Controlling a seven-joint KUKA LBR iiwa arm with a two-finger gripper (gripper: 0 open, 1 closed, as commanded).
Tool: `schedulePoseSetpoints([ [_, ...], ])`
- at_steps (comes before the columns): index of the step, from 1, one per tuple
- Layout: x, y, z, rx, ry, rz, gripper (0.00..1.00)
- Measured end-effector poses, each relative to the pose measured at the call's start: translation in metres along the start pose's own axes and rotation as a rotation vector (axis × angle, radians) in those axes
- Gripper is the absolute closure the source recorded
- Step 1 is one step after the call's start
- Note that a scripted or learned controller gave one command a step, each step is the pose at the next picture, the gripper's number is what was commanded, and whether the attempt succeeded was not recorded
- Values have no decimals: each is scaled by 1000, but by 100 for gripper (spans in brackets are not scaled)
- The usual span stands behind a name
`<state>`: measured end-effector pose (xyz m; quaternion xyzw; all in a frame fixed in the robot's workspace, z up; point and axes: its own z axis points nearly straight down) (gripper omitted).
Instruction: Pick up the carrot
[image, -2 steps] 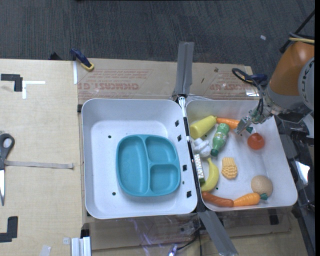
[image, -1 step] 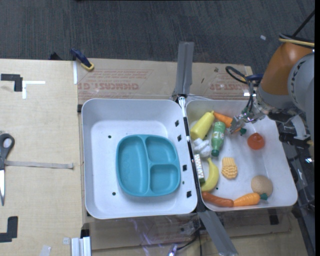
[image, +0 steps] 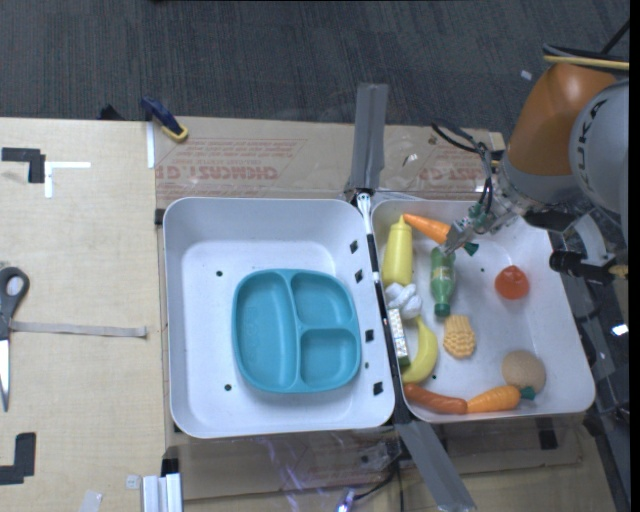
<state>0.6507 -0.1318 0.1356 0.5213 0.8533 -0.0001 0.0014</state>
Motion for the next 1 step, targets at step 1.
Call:
schedulePoseSetpoints([
  [1, 78, 50, -57, 1, 0, 137, 100],
])
